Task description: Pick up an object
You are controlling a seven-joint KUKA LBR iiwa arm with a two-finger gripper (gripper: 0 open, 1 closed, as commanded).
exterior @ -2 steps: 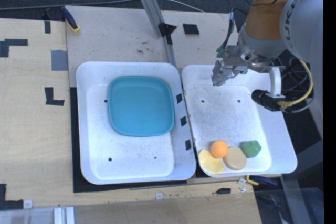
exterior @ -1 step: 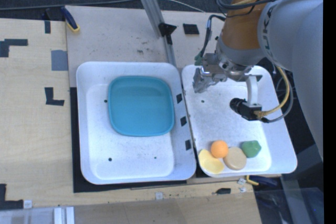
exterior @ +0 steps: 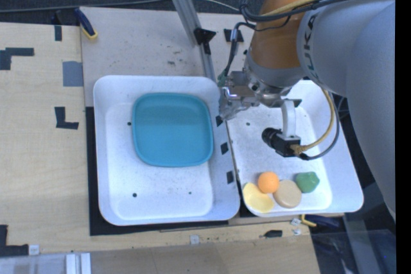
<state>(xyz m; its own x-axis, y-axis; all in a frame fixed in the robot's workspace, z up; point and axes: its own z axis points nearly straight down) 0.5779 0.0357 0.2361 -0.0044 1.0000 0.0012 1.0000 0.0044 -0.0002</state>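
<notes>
The grey arm [exterior: 347, 54] with its orange band [exterior: 286, 0] is reaching in from the right and hanging over the far part of the right bin [exterior: 340, 202], close to the rim shared with the left bin [exterior: 112, 202]. The gripper [exterior: 229, 102] is sitting just above that shared rim at the far end of the right bin; how it is set I cannot tell, since the wrist is covering it. A black fitting [exterior: 277, 141] with a yellow-tipped cable is dangling below the wrist over the middle of the right bin's floor.

The objects to pick are crowding the near edge of the right bin: a yellow piece [exterior: 257, 200] at the near left corner, an orange ball [exterior: 268, 182] touching it, a tan round piece [exterior: 288, 194] beside the ball, and a green piece [exterior: 307, 181] just right of that. The floor between this cluster and the wrist is lying bare.

A blue plate [exterior: 172, 129] is lying in the far half of the left bin, near its right wall, leaving open floor along the near edge.
</notes>
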